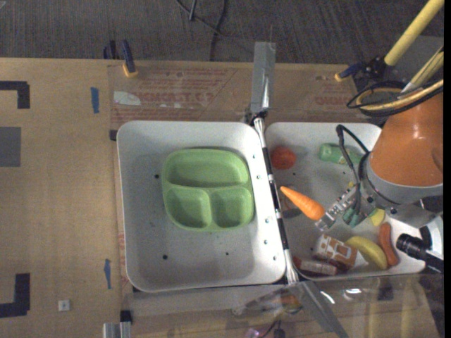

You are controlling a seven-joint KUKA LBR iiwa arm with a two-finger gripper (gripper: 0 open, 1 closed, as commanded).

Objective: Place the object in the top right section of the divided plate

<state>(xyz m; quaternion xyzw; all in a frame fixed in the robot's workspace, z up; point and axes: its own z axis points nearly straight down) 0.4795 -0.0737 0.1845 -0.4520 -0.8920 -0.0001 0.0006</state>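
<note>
Down in the right bin sat the gripper, whether clenched or released I couldn't tell, beside the carrot near the bin's left wall. Crowded toys risked a wrong grab; the green divided plate waited in the left bin.

Single fixed camera above the bench, looking down at a slight slant. Far edge of the bench and dark floor at top of frame. Both white bins fit in view: left bin, right bin. Arm enters from the right. Middling distance.
</note>
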